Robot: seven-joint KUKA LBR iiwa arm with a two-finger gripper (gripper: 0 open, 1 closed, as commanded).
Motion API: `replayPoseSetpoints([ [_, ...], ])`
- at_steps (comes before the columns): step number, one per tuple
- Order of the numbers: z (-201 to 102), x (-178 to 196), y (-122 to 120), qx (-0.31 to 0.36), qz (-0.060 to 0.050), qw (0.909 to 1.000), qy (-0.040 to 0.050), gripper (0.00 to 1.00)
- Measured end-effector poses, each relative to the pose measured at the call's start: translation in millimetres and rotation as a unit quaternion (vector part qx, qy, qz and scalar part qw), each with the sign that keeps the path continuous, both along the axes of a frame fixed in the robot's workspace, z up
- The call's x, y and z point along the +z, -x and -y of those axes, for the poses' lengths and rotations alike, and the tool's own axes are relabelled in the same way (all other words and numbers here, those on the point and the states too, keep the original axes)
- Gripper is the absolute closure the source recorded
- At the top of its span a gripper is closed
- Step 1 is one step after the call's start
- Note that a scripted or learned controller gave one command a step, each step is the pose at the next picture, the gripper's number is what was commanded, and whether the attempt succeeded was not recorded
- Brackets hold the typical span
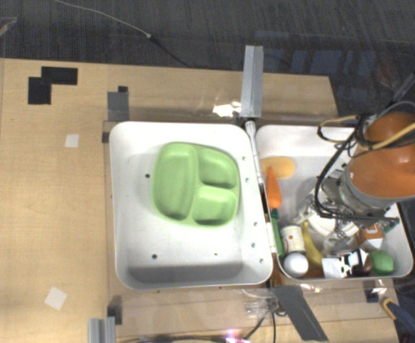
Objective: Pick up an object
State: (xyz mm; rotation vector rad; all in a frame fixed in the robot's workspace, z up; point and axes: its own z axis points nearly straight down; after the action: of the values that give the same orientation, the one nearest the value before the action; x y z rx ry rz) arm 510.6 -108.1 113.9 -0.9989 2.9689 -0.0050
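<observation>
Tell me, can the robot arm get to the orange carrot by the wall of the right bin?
Probably yes. The carrot lies bare along the left wall of the right bin, with nothing on top of it. The end effector is already down in that bin, a little to the carrot's right, among other items.

**Surfaces and finishes on the bench**

The pale wooden bench top (pixel 50 213) looks matt and smooth. Both shallow white plastic bins (pixel 132 263) carry a soft sheen. The green compartment tray (pixel 193 183) is matt plastic. The arm's orange band (pixel 393 164) shines glossy. The grey upright bracket (pixel 252 81) looks like brushed metal.
</observation>
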Motion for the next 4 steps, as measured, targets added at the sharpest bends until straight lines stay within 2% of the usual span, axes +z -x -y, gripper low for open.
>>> replayPoseSetpoints([
  [1, -14.8, -21.3, -30.8, -0.089, 0.006, 0.9961, 0.0002, 0.0],
  [2, -20.1, -20.3, -5.4, -0.145, 0.014, 0.9893, -0.0004, 0.0],
  [3, -20.5, -6.4, -9.5, -0.144, 0.021, 0.9894, -0.0008, 1.0],
  [4, 56.3, 104.7, -85.3, -0.132, 0.005, 0.9913, 0.0006, 1.0],
])
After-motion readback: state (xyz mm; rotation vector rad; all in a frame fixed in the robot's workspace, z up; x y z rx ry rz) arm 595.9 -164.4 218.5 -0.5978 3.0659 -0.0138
